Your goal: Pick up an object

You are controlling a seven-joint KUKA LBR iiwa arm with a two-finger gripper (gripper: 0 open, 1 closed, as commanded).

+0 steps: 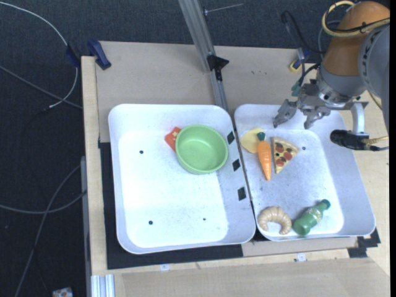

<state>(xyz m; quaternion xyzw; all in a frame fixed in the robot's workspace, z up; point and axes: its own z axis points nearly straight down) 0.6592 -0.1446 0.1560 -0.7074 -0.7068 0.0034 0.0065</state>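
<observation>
While the arm reaches in from three o'clock, we list the camera view as follows.

Item one: the gripper (298, 113), at the twelve o'clock edge of the right bin (346, 172). Its fingers are spread apart and we see nothing between them; it hangs over the bin's far rim, holding nothing.

Item two: right bin contents. A carrot (265, 158) lies lengthwise at about eleven o'clock in the bin, touching a yellow piece (249, 141) on its nine o'clock side and a pizza slice (284, 153) just beside it at three o'clock. A croissant (276, 219) and a green bottle (310, 218) lie side by side near the six o'clock rim.

Item three: left bin (142, 190) contents. A green bowl (200, 148) sits at about one o'clock in the bin, with an orange piece (171, 138) touching its nine o'clock side, partly hidden.

Progress, as we judge it: no object is lifted yet. The nearest candidates, the pizza slice and carrot, lie toward six o'clock of the gripper. Descent, closing and lifting all remain.
</observation>
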